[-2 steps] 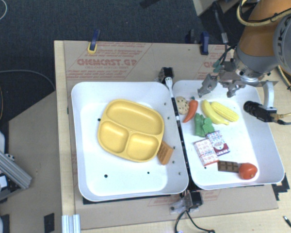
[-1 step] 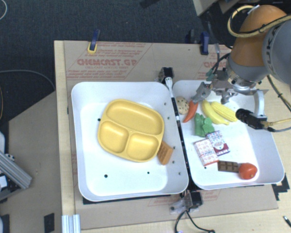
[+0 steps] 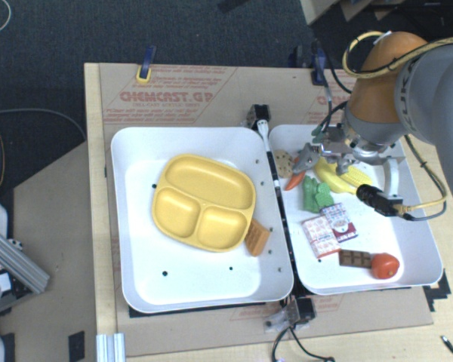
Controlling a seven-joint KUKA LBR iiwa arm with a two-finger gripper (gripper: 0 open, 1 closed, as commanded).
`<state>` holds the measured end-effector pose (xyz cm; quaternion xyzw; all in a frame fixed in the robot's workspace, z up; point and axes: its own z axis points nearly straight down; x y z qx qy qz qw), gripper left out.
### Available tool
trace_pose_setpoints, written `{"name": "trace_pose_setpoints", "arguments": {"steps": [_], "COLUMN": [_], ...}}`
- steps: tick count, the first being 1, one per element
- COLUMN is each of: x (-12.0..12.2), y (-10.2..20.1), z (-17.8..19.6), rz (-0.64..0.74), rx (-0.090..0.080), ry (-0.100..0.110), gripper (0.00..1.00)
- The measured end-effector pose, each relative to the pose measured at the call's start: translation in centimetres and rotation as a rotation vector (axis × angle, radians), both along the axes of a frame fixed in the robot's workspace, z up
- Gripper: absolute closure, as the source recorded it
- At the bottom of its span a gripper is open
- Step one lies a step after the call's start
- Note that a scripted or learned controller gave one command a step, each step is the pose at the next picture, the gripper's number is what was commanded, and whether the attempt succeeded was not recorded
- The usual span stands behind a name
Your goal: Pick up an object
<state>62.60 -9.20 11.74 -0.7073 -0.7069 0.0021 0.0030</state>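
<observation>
Over the right bin (image 3: 430, 259), my pincer (image 3: 311, 157) hangs low among crowded food; whether it is released or clenched I cannot tell.

Just below my tip sit a carrot (image 3: 295, 179) and a green piece (image 3: 315, 194), with a banana (image 3: 341, 178) beside it under my wrist, so any of them could be my pick. Packed this tight, I judge a descent may nudge two at once or pinch nothing. Well off to my left lies a yellow tray (image 3: 204, 202) in the other bin (image 3: 136, 277). Both bins rest on a brown board (image 3: 189, 93), dark carpet (image 3: 98, 13) beyond.
</observation>
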Motion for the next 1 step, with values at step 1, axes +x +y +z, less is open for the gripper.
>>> {"name": "trace_pose_setpoints", "arguments": {"steps": [1], "x": [0.0], "y": [0.06], "z": [-3.38], "rz": [0.001], "rx": [-0.001], "ry": [-0.004], "gripper": [0.0]}}
